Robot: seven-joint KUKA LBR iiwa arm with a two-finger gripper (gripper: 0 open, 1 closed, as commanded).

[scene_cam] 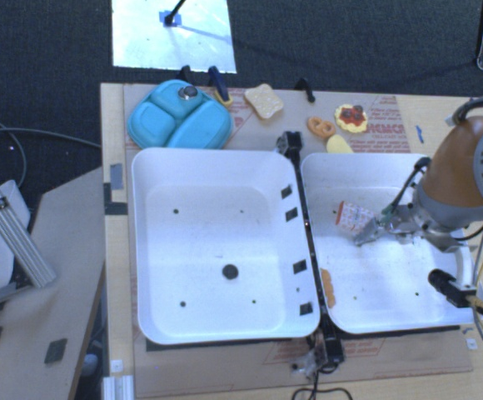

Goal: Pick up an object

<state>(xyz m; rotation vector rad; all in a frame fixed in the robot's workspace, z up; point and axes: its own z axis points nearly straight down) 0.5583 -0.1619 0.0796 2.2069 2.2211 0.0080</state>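
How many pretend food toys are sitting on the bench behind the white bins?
4 that I can see: a toast slice behind the left bin, then a pretzel, a little tart and a yellow piece behind the right bin. More might hide behind the blue tray.

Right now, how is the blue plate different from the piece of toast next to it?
The blue plate is large and rounded, with divided sections; the toast is small and squarish. The plate is bright blue; the toast is tan with a pale middle. Both lie on the bench behind the left bin, outside the bins.
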